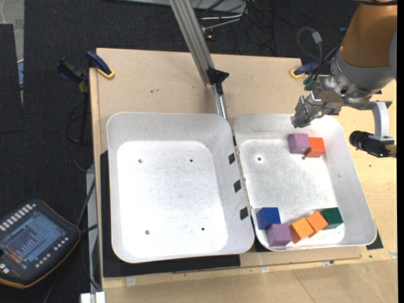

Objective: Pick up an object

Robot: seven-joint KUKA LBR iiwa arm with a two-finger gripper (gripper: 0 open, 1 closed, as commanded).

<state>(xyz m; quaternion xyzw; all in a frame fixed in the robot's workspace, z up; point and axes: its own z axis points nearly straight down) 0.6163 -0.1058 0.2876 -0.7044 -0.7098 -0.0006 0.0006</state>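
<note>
My gripper (304, 119) hangs over the far edge of the right bin (297, 182), just above and behind a purple block (298, 143). An orange block (315, 146) touches that purple block on its right. Along the bin's near edge lie a blue block (268, 217), a second purple block (279, 234), a second orange block (302, 226) and a green block (330, 218), packed close together. I see nothing between the gripper's fingers.
The left bin (170, 185) sits beside the right one, with black clips along their shared edge. A slanted metal pole (192, 33) rises behind the bins. A teach pendant (31, 238) lies off the bench at lower left.
</note>
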